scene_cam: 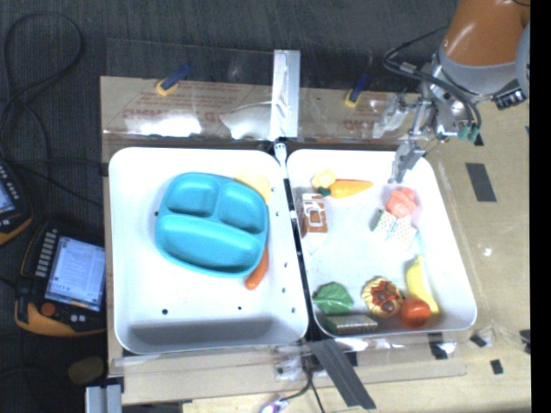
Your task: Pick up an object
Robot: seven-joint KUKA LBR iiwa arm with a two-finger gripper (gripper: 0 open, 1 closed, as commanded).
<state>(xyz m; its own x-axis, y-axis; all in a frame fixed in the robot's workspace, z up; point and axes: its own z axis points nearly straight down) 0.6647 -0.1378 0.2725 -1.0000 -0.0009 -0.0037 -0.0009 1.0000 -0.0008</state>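
Observation:
My gripper point(405, 163) hangs over the far right part of the right bin point(452, 256), its fingers pointing down just above a pink-orange toy point(401, 201). Nothing shows between the fingers. In the same bin lie a carrot point(350, 187) with a small yellow piece point(323, 179), a brown-and-white box point(313, 212), a patterned wrapper point(393, 226), a banana point(420, 284), a tomato point(415, 311), a round pizza-like toy point(383, 296), a green leafy toy point(332, 298) and a dark bar point(351, 324).
The left bin point(138, 317) holds an upturned blue divided plate point(212, 222), with an orange sausage point(257, 272) and a yellow piece point(254, 183) poking out from under it. A metal divider point(285, 93) stands at the back between the bins. A handheld device point(65, 274) lies off the bench to the left.

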